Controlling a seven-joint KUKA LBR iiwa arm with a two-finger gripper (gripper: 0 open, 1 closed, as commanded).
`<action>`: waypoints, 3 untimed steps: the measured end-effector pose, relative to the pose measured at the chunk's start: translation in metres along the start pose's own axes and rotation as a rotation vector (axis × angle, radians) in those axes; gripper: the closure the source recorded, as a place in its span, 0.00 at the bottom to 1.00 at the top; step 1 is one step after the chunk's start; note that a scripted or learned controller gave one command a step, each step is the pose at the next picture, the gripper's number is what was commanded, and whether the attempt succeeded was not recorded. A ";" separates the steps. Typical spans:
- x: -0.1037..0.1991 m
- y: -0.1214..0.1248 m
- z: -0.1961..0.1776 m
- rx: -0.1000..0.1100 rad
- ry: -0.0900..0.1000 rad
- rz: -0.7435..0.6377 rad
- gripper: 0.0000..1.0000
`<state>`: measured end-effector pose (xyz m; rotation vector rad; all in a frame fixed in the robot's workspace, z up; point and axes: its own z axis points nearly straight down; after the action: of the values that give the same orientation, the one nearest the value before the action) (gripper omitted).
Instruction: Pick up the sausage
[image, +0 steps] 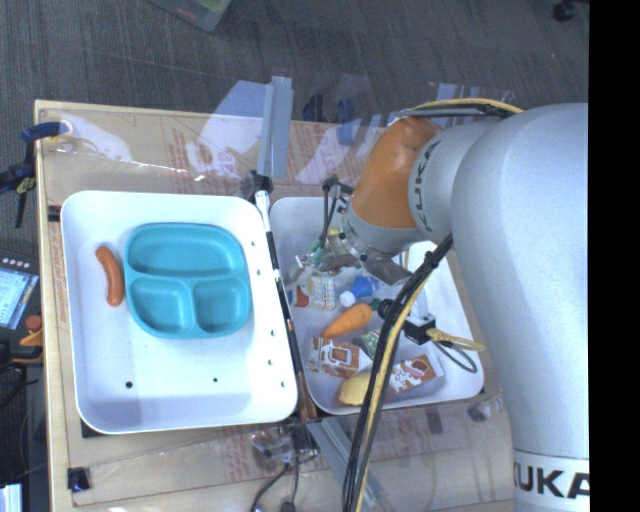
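Orange sausage (110, 275) lies in the left bin (90, 390), well apart from the end effector (325, 258), grip state unclear.

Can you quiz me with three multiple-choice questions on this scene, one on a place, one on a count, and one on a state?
1. Where is the sausage?
A. In the left bin, beside the tray
B. Inside a tray compartment
C. In the right bin

2. How many compartments has the blue tray?
A. Two
B. Three
C. Five

3. How does the carrot lie?
A. On the tray
B. Among clutter in the right bin
C. On the floor

Answers:
1. A, it lies on the left bin floor along the tray's left edge.
2. B, one long compartment above two smaller ones.
3. B, it rests in the right bin among packets, below the arm.
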<state>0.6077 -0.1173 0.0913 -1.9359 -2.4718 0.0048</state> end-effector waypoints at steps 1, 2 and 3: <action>0.000 0.000 0.000 0.000 0.000 0.000 0.00; 0.000 0.000 0.000 0.000 0.000 0.000 0.00; 0.000 0.000 0.000 0.000 0.000 0.000 0.00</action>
<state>0.6078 -0.1173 0.0913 -1.9359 -2.4719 0.0048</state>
